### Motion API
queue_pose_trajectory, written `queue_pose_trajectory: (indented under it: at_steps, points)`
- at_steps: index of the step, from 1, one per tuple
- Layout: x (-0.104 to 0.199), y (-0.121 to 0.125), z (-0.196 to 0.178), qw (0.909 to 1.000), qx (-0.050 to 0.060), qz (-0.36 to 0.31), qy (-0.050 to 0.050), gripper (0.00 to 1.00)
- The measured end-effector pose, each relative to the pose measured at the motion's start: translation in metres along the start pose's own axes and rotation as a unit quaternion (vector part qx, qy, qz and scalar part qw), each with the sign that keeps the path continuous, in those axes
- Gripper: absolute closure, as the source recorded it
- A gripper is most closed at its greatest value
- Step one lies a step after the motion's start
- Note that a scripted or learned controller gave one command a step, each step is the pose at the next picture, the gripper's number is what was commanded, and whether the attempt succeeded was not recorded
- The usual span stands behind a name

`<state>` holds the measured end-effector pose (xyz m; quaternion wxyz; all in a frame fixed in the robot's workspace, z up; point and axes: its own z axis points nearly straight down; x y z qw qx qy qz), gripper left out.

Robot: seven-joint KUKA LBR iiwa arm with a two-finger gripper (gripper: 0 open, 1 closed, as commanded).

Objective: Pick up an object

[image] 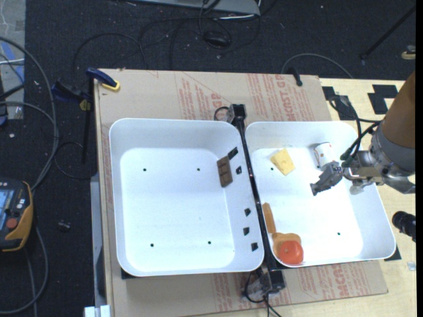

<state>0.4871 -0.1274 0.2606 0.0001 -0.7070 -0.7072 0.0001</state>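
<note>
My gripper (325, 180) hangs over the right bin (370, 243), in its upper right part, with its dark fingers spread and nothing between them. A yellow block (283, 161) lies to its left near the bin's far wall. Just above the gripper, close to the far right corner, sits a small white object (322, 152). A red ball (289, 251) rests in the near left corner of the right bin, against a tan wooden stick (269, 218) that runs along the left wall. A brown rectangular piece (225, 172) lies in the left bin (132, 177) by its right wall.
The two bins meet at a dark divider strip with clips (248, 177). Cables (357, 131) run along the arm near the right bin's far right edge. Bare bin floor lies below the gripper, toward the near wall.
</note>
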Motion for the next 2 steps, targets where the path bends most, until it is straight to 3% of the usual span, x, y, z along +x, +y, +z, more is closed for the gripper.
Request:
queue_pose_trajectory:
  at_steps: [1,2]
  points:
    - [-0.021,0.021,0.004,1.0,0.0,0.0,0.0,0.0]
    - [-0.073,0.092,0.038,1.0,0.002,0.001,0.0,0.0]
